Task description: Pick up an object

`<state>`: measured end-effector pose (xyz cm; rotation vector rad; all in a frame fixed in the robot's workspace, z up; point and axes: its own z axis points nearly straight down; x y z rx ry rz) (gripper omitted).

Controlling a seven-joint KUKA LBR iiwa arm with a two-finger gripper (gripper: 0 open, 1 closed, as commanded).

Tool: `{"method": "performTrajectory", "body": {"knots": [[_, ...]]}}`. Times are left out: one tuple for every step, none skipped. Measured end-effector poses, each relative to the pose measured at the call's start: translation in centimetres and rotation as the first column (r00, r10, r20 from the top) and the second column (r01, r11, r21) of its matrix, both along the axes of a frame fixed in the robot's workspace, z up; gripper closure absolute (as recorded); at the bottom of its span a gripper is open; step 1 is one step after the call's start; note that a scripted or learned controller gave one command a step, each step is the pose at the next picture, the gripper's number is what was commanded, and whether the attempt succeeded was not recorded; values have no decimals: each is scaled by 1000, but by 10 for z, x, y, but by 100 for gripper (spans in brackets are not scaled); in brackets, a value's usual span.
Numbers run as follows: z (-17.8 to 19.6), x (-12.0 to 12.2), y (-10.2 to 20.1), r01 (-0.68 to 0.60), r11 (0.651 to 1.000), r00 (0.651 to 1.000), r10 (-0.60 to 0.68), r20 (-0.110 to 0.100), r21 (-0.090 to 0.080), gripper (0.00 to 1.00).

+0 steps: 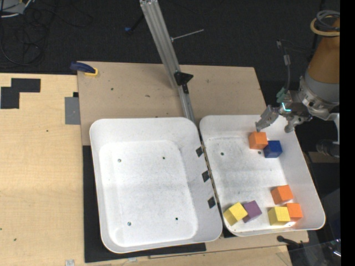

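Camera view, bins: we count two white bins, left bin (105, 143) and right bin (244, 173).
Blocks, all in right bin: three orange, two yellow, one blue, one purple.
Gripper (275, 121): fingers spread, holding nothing, above the far orange block (257, 140), which touches the blue block (273, 148).

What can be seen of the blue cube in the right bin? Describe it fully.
The blue cube is a small, solid-looking block with a matte, uniform dark blue surface, top and side faces showing. It rests flat on the floor of the right bin, in that bin's far part, near the right wall. An orange cube sits directly against its left side, seemingly touching. The end effector hangs just beyond both, not touching the blue cube.
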<state>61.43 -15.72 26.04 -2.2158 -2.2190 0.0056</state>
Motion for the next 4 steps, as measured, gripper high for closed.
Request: {"method": "performTrajectory", "body": {"knots": [[2,1,0,-1,1000,1000,1,4,-1,0],[-59,-7,-4,2,1000,1000,-2,-3,0,0],[-104,-9,0,1,1000,1000,-1,-1,0,0],[-149,-6,3,2,1000,1000,-2,-1,0,0]]}}
